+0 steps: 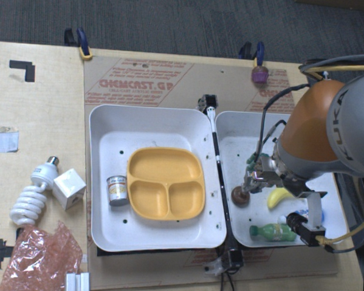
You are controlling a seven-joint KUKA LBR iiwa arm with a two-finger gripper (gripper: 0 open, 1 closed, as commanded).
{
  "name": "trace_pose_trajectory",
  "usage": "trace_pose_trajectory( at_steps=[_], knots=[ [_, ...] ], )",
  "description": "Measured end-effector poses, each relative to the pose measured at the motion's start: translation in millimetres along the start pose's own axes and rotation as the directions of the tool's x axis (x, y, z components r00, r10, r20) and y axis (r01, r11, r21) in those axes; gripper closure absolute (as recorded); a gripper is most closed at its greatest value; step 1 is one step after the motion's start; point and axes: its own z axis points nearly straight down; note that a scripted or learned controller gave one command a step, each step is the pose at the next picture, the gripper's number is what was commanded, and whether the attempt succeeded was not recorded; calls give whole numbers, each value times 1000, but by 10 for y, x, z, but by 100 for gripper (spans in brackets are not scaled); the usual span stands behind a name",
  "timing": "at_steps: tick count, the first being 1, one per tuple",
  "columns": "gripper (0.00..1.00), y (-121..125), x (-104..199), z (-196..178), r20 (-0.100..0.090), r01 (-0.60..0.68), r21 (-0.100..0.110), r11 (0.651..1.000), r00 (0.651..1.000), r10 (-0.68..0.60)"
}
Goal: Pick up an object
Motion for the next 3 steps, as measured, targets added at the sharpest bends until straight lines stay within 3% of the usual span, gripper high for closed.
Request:
trace_pose_trajectory(
  at_steps=[1, 2, 3],
  knots=[
    [0, 0, -2, 0, 0, 0, 0, 1000, 1000, 0],
    [0, -171, -669, 1002, -1, -4, 2, 1000, 1000, 4],
    [100, -160, -674, 905, 0, -5, 0, 1000, 1000, 5]
  ],
)
